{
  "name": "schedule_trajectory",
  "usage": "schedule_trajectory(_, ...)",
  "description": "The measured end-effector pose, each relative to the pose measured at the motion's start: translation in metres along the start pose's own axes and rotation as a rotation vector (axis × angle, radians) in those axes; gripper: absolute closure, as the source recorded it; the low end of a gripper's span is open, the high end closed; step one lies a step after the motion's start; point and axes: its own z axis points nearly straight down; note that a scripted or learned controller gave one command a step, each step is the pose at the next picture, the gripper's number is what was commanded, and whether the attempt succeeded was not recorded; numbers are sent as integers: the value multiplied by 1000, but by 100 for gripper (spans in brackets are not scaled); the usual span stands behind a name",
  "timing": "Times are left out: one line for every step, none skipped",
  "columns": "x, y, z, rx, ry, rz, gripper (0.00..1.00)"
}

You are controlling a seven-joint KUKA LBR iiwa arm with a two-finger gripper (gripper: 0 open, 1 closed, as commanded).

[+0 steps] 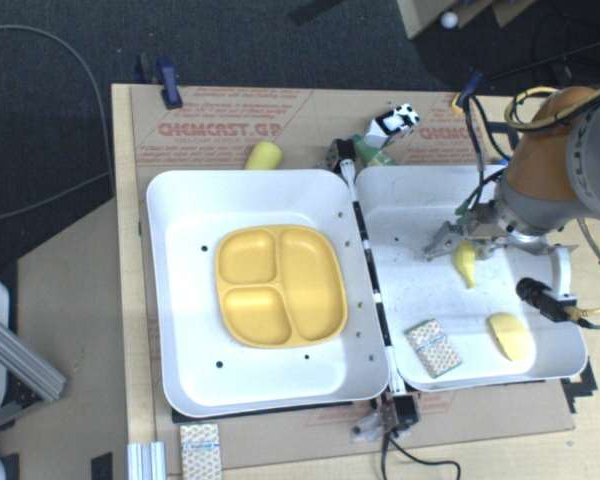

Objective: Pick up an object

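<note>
Camera view from above, slanted: two shallow white bins side by side on a cardboard-topped bench [280, 118], dark carpet around it. One yellow divided plate [280, 286], three compartments, flat in the left bin [180, 228]. Three things loose in the right bin [410, 208]: one small yellow banana-like piece [466, 266], one pale yellow oval [509, 335] near the front right corner, one patterned packet [433, 348] at the front edge. Gripper [467, 240] low over the banana-like piece, fingers spread, tips just beside its upper end; grip on it cannot be told
</note>
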Motion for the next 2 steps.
schedule_trajectory(0, 1, -11, -2, -1, 0, 100)
schedule_trajectory(68, 46, -1, -3, -1, 0, 100)
